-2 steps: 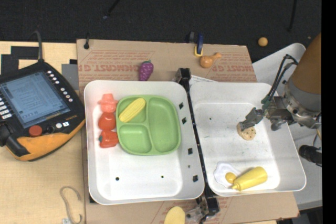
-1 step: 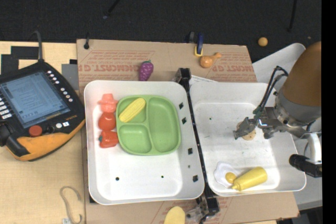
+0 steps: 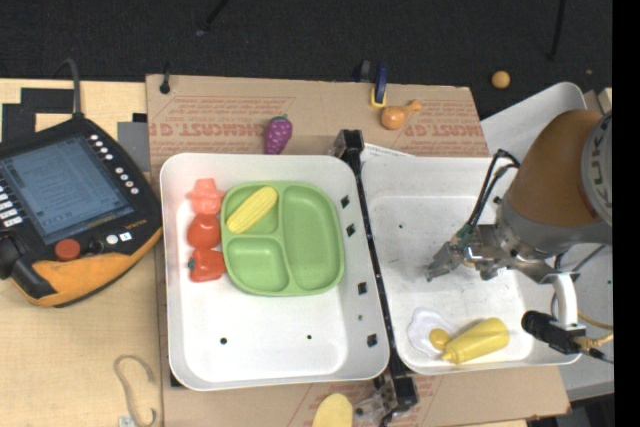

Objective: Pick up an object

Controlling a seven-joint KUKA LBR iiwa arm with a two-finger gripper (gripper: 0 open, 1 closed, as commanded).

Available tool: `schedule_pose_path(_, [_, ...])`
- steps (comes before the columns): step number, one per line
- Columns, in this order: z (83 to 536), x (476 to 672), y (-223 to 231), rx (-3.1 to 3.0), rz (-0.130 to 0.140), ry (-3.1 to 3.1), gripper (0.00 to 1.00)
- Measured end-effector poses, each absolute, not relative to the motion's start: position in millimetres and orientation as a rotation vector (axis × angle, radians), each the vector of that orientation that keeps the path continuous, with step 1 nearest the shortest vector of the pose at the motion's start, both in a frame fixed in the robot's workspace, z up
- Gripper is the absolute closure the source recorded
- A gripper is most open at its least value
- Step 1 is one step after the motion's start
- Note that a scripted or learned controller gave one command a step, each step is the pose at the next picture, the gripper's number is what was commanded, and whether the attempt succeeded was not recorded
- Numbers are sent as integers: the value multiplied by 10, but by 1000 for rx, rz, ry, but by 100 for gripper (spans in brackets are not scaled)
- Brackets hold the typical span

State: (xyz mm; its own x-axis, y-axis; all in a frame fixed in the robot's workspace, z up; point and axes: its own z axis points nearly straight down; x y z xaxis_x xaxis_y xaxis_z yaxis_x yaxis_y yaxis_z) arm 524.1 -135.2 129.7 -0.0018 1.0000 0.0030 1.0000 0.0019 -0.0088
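In the left shallow white bin (image 3: 200,335), red plastic toys (image 3: 204,233) lie just left of a green divided plate (image 3: 300,245) bearing a yellow toy corn cob (image 3: 250,208). In the right white bin (image 3: 400,215), a yellow plastic bottle (image 3: 476,340) lies near the near edge. The hand (image 3: 445,265) hovers just beyond it, fingers spread, gripping nothing.

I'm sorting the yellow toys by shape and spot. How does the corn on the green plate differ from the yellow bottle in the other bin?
The corn lies in a compartment of the green plate in the left bin; the yellow bottle lies on the right bin's floor. The corn looks ribbed with pale ends; the bottle looks smooth. The bottle lies below the pincer; the corn lies far from it. Both are yellow, elongated and tilted.
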Motion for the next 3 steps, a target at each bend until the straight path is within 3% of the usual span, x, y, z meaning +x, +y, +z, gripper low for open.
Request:
schedule_pose_path(1, [850,5239,-1326,-2217,3,-2220,0])
schedule_pose_path(2, [981,5243,-1351,-2226,0,-2213,100])
schedule_pose_path(3, [1582,5220,-1432,-2230,-1,-2214,100])
